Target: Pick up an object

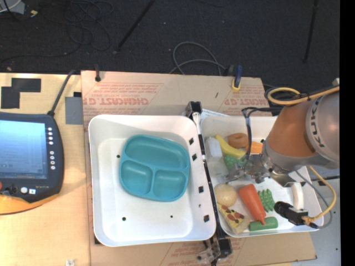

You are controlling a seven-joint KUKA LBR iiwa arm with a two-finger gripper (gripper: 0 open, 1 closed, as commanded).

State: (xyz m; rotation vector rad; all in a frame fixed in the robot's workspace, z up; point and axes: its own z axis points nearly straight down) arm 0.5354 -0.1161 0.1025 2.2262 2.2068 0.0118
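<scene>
We see two white bins (105, 148) of smooth, faintly glossy plastic, a teal divided plate (154, 167) in matt plastic, a carrot (252, 201) and banana (229, 147) of shiny toy plastic, brown matt printed cardboard (166, 93) beneath, a pale wood-look desk (44, 226), dark rough carpet (166, 26) behind.

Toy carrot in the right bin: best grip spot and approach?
Grip the carrot mid-body from above, claw closing across its narrow width. It lies flat, slanting from upper left to its green stem at lower right; neighbours crowd both ends.
</scene>
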